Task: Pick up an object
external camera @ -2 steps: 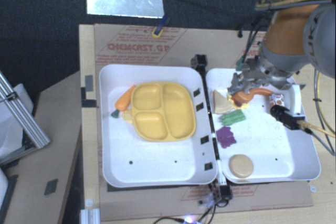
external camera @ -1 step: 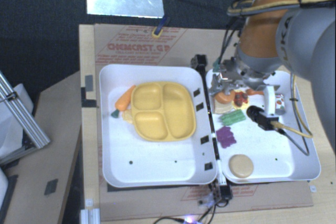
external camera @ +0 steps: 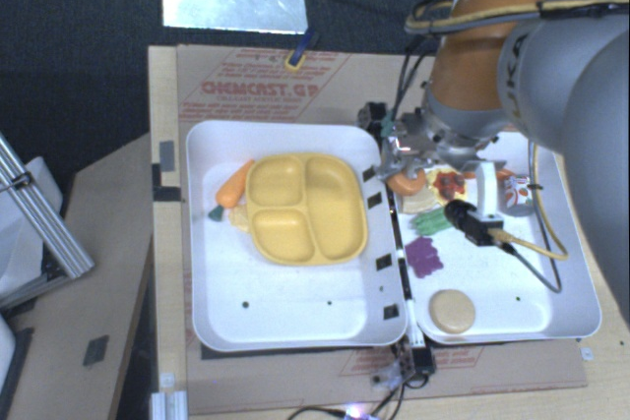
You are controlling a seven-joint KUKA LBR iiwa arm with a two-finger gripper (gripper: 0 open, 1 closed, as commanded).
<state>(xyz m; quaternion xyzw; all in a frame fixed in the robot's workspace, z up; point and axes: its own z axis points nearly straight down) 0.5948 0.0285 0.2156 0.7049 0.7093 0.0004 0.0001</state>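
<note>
Nearest in the right bin [external camera: 576, 310], a tan disc [external camera: 452, 309] and purple piece [external camera: 424, 256] lie loose w/ room around them. Behind, the gripper [external camera: 406, 155] is low over the small-item heap [external camera: 433, 187], prob. picking there; can't tell its state.

One fixed camera looks down at a slant on the table [external camera: 167, 162], both bins fairly near, the arm [external camera: 551, 54] entering from right.
</note>
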